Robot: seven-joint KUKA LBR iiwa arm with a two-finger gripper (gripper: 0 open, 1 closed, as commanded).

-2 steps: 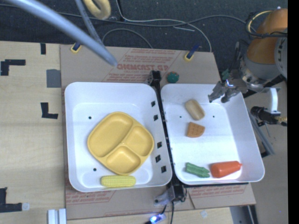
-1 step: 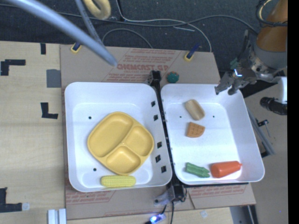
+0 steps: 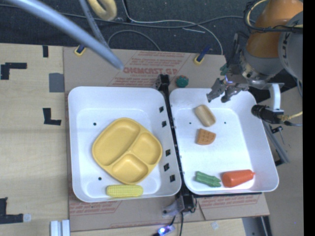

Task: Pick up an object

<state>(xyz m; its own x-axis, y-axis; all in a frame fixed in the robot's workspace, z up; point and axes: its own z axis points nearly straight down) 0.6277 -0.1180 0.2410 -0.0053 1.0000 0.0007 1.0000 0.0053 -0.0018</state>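
Four items: laid loose in the right bin (image 3: 261,146), for picking.
Gripper (image 3: 220,95): held parted, nothing grasped, upper right, above the bread roll (image 3: 204,115).

Yellow tray (image 3: 127,150) and yellow corn (image 3: 124,191) in one white bin (image 3: 81,132); orange carrot (image 3: 237,177), green pickle (image 3: 207,179), tan bread (image 3: 204,115) in the other.

Arm (image 3: 280,33) cut by right edge.

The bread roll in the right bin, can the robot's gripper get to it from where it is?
Probably yes. The gripper hangs open over the right bin's top edge, near the bread roll. Nothing lies on the roll, and the waffle piece below it sits apart, so the way down looks free.
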